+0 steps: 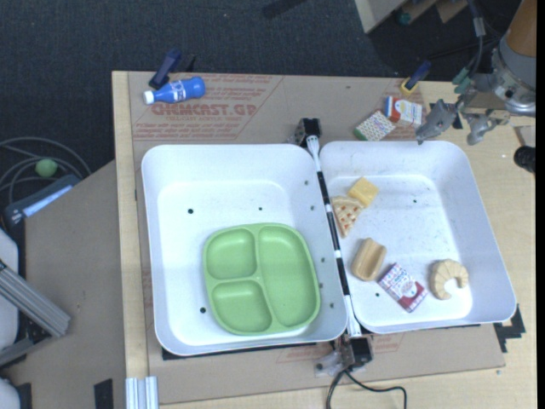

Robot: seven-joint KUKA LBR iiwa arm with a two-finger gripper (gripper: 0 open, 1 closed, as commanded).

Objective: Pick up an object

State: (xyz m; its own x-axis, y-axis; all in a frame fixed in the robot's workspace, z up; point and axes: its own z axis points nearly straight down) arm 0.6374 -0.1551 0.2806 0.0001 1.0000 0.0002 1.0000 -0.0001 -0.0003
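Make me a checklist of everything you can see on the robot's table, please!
Surface: wooden bench bearing two white bins, left bin and right bin, side by side.
Job's things: in the right bin, a cheese wedge, waffle piece, bread roll, red-and-white carton and croissant. In the left bin, a green divided plate.
Clutter: blue-and-white bottle and small packets on the bench behind the bins.
Grippers: gripper over the right bin's far edge, holding nothing.
Cables: black cable at the front edge; coiled cable on the floor at left.
Surroundings: dark carpet.
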